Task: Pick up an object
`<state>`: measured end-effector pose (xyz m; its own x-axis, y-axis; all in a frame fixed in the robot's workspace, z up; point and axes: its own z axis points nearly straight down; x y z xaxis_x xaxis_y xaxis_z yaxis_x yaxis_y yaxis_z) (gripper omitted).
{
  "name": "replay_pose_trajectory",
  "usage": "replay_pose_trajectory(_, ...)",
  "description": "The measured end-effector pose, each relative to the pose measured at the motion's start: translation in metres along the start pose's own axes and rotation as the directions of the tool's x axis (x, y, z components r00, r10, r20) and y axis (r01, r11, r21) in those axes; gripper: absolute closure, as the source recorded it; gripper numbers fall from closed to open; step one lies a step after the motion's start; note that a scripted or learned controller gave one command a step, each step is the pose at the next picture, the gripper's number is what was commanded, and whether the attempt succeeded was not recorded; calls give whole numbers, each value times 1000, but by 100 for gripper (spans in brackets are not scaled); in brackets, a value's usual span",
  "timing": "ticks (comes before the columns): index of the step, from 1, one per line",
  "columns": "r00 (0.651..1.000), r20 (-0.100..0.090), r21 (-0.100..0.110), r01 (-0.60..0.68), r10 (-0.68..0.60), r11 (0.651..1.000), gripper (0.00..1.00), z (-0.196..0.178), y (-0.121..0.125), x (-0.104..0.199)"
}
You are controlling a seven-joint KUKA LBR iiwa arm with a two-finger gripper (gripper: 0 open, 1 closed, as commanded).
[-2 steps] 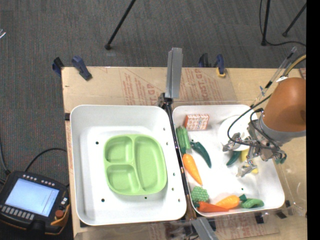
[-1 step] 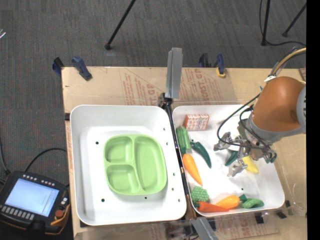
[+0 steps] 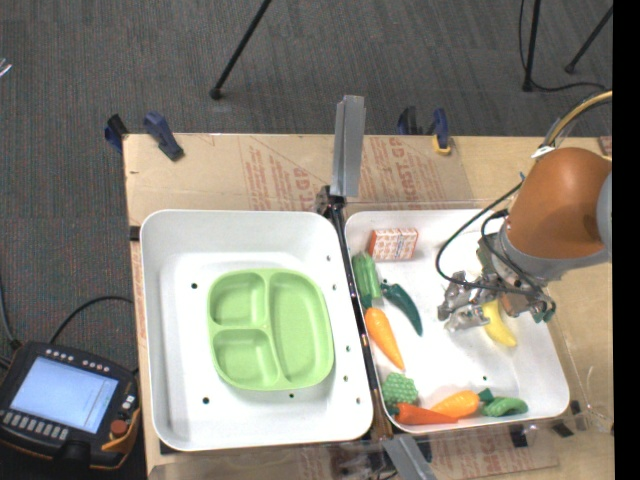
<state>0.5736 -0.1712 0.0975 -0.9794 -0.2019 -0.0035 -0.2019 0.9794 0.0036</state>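
My gripper [image 3: 468,311] hangs low in the right bin [image 3: 440,223], under the orange wrist band. A yellow banana [image 3: 499,326] lies right beside it, touching or nearly touching its right side. Left of the gripper lie a dark green pepper [image 3: 403,303], a green cucumber [image 3: 365,277] and an orange carrot [image 3: 384,336]. A small orange box [image 3: 393,243] sits near the bin's back. Along the front edge are a green broccoli piece [image 3: 400,388], an orange-red vegetable [image 3: 440,408] and a green piece [image 3: 503,405].
The left bin [image 3: 165,268] holds a light green divided plate [image 3: 270,329]. A grey upright post [image 3: 348,148] stands behind the gap between the bins. Blue clamps [image 3: 160,133] grip the bench's back edge. A teach pendant [image 3: 65,398] lies at the lower left.
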Motion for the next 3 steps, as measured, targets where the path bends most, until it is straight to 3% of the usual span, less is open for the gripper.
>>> replay_pose_trajectory(1,996,-1,1,90,-90,996,100,10,-3,-40)
replay_pose_trajectory(2,996,-1,2,89,-89,996,0,10,-4,-40)
replay_pose_trajectory(3,984,-2,2,180,-180,984,0,10,-40,10)
